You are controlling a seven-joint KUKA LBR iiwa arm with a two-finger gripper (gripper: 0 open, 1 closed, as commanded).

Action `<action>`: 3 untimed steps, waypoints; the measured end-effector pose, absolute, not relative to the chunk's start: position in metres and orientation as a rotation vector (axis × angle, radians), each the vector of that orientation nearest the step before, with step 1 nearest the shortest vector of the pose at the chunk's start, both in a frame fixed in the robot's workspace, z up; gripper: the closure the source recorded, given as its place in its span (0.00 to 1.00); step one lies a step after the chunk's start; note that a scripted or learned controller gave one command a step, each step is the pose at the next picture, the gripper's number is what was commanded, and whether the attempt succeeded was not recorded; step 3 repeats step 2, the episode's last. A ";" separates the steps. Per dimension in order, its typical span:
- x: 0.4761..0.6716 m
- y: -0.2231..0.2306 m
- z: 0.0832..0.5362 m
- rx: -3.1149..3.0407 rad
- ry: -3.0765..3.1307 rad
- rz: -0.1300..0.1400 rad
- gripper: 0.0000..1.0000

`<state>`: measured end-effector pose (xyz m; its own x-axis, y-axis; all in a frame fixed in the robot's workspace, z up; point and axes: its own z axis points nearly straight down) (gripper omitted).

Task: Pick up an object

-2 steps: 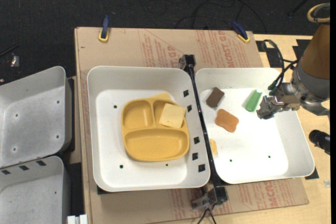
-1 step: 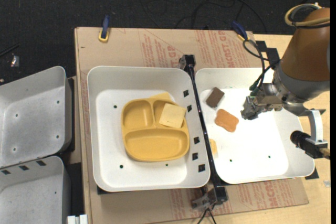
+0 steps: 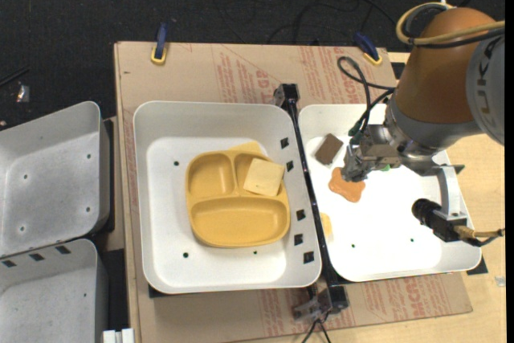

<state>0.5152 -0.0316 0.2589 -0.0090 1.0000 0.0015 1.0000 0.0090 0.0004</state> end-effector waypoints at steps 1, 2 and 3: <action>0.501 0.017 0.254 -2.210 -2.229 0.001 1.00; 0.496 0.067 0.235 -2.211 -2.227 0.002 1.00; 0.496 0.067 0.235 -2.211 -2.227 0.002 1.00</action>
